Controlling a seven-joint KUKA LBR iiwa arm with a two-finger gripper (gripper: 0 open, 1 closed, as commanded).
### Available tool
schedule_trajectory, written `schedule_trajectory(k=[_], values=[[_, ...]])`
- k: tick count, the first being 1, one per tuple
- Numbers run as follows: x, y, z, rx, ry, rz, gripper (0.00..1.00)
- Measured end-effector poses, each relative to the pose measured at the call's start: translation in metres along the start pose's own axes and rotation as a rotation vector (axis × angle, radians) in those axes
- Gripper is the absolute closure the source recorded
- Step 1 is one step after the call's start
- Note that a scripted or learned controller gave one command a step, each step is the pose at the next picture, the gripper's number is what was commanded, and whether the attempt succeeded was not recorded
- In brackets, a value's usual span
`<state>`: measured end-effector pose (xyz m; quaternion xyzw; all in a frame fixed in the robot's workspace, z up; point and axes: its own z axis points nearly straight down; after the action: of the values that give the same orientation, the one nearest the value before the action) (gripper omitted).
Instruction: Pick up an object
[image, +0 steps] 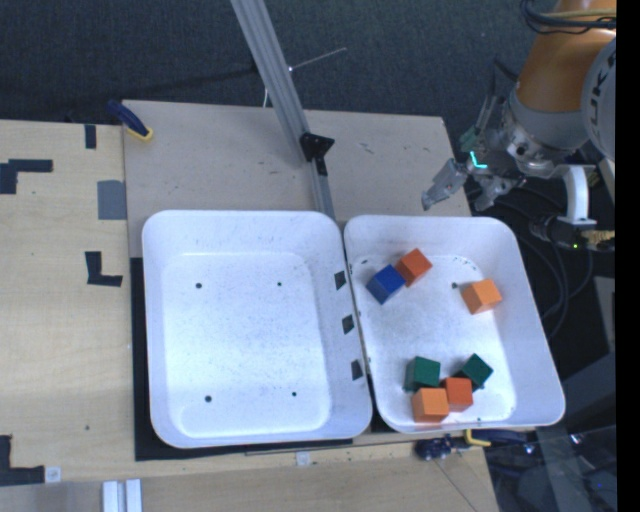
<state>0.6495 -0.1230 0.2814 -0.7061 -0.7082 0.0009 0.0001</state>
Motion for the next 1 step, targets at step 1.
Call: schedule_trajectory(k=[1], values=[[-0.0026, -0.0012, 0.0442, 0.004, 0.000, 0.001, 0.00]])
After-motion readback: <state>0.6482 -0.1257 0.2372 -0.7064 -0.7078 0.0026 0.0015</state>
